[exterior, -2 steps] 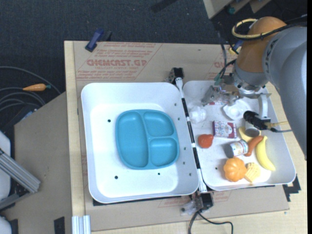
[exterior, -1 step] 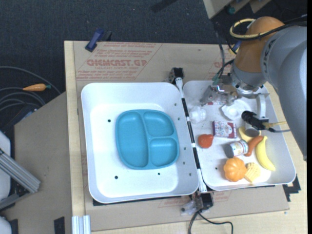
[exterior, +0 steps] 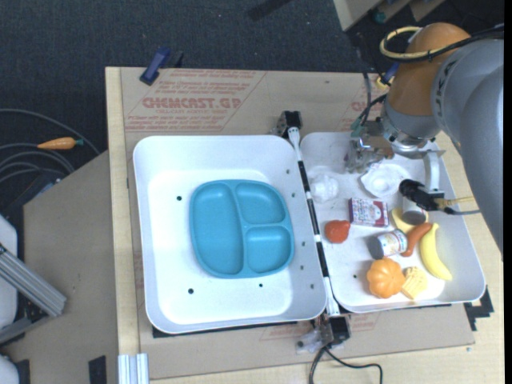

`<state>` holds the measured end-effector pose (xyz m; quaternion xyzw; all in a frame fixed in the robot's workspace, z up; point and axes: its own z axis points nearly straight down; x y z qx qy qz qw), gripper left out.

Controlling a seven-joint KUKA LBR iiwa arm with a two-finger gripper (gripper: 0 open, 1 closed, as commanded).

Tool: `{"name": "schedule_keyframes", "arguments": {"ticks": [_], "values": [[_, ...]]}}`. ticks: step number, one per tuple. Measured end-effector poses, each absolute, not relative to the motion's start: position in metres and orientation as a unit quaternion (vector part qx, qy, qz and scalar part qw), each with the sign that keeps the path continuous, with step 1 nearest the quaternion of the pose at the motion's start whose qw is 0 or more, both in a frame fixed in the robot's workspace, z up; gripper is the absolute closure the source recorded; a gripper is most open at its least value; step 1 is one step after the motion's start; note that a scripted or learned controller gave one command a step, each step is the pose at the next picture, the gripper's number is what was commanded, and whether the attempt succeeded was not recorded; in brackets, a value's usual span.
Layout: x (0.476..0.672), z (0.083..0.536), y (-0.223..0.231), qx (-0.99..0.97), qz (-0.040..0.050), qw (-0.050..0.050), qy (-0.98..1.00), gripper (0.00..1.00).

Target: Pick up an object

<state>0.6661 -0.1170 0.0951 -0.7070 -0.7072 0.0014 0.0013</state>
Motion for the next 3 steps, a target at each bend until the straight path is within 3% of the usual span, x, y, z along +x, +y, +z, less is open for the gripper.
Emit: {"name": "schedule_keyframes", "arguments": {"ticks": [1, 2, 3], "values": [[0.666, 0.095, -0.117, -0.707, 0.0012, 0.001, -0.707, 0.0], [0.667, 0.106, -0.117, -0.707, 0.0004, 0.0, -0.707, 1.0], [0.667, 0.105, -0.117, -0.707, 0.0007, 0.001, -0.707, 0.0]]}}
